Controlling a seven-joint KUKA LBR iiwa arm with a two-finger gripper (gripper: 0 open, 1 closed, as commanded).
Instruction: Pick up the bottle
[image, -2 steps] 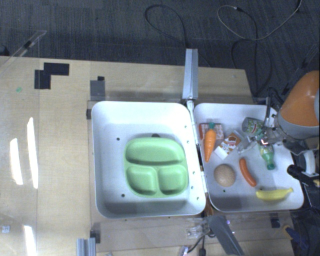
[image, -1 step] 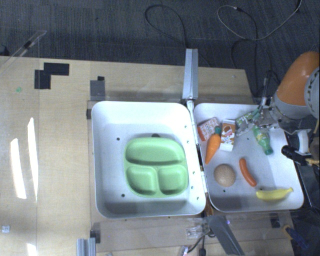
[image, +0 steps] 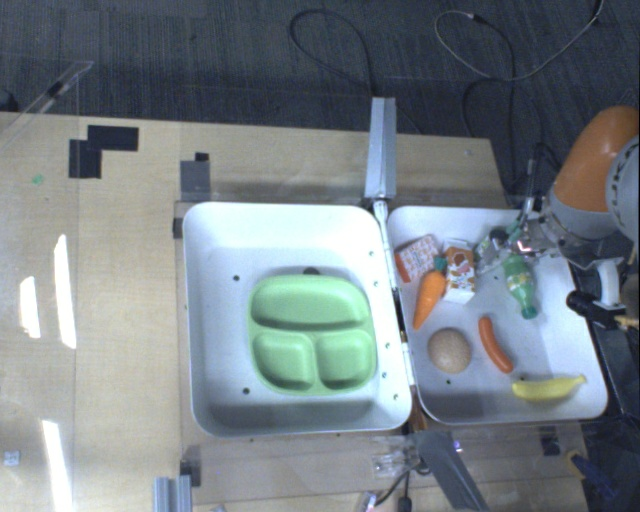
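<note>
Gripper at the far side of the right bin, directly above the cap end of the green bottle; whether the fingers are parted or closed cannot be made out, and the bottle is not seen between them. The bottle lies on the bin floor, its length running from the gripper toward the near side. Left of it: a small carton, a carrot lying at a slant, and a red-and-white packet. Nearer the front: a sausage, a round brown bun and a banana. The arm, with its orange band, enters from the right. The left bin holds 1 green tray with 3 compartments.
</note>
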